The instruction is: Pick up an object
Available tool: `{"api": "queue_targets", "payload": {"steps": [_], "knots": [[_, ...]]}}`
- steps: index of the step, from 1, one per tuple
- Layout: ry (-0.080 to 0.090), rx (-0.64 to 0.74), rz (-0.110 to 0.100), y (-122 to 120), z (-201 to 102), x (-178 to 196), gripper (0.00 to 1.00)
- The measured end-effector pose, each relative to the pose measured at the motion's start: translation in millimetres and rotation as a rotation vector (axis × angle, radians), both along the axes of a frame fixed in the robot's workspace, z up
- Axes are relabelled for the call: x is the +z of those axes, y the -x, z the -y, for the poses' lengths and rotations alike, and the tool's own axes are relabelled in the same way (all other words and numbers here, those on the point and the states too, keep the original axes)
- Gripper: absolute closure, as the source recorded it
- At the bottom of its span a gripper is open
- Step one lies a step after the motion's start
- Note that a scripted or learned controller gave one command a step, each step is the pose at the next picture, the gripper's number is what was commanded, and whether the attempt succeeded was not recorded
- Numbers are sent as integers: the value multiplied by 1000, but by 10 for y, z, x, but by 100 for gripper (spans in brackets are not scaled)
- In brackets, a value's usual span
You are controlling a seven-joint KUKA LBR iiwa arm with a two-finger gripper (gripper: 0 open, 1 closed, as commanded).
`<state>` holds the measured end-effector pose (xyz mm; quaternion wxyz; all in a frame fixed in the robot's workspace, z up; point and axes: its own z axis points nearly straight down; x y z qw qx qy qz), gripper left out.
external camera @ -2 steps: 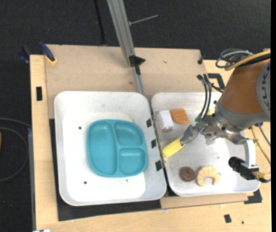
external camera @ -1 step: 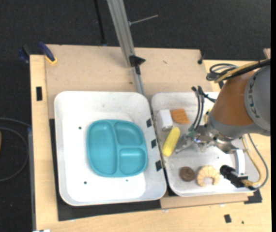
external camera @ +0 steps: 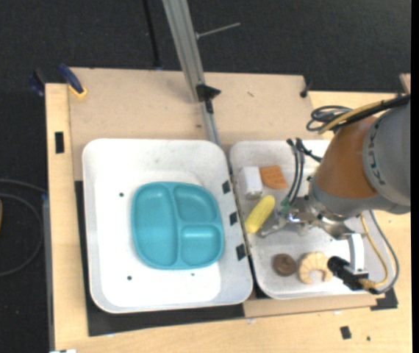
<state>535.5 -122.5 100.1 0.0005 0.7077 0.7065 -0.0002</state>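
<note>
Five small items sit in the right bin (external camera: 309, 291), the pincer (external camera: 287, 219), grip unreadable, nearest the yellow corn (external camera: 259, 213): light, slick, best pinched across its middle.

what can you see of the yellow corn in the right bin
The corn is a small yellow cob, plastic-looking like a toy. It lies tilted on the floor of the right bin, near its left wall, upper end pointing toward the orange block. A white block sits just above it. The gripper hangs close to its right; contact is unclear.
</note>
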Motion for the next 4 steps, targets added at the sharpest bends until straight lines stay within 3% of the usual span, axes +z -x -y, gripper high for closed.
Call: {"api": "queue_targets", "payload": {"steps": [1, 4], "knots": [[-2, -5, 5, -19, 3, 132, 100], [1, 5, 8, -66, -25, 1560, 100]]}}
